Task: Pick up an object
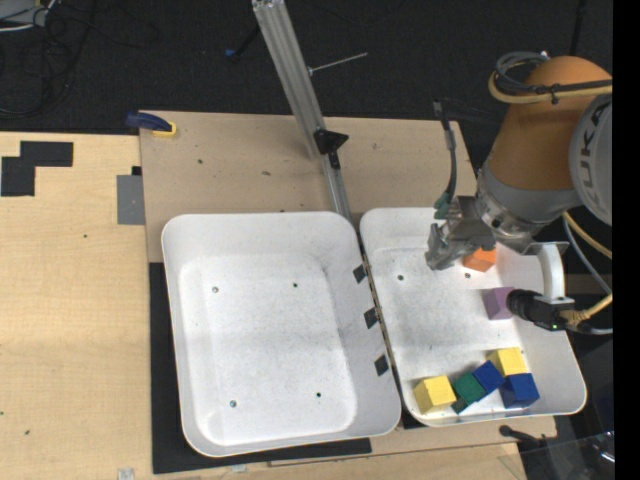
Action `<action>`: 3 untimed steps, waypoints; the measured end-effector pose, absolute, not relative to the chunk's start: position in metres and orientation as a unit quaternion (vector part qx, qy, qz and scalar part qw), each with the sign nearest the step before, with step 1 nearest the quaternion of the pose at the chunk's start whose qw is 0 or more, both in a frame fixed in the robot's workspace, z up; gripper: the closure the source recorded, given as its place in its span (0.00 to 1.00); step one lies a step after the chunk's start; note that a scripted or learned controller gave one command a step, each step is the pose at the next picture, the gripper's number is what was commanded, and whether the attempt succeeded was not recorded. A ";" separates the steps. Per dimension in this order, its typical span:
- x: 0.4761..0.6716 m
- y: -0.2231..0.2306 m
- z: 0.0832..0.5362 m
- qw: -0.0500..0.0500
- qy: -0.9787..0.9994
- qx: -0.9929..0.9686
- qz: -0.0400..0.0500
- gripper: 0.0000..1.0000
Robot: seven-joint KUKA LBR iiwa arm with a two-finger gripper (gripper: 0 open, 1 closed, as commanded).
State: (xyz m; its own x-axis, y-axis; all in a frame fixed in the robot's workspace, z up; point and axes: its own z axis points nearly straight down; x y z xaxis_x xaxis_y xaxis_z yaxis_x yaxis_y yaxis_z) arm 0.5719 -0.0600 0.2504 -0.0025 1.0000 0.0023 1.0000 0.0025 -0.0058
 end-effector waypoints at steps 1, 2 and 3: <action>0.551 -0.011 0.255 0.003 -0.709 -0.705 0.001 1.00; 0.535 0.028 0.242 0.003 -0.708 -0.706 0.002 1.00; 0.510 0.065 0.238 0.003 -0.708 -0.706 0.002 1.00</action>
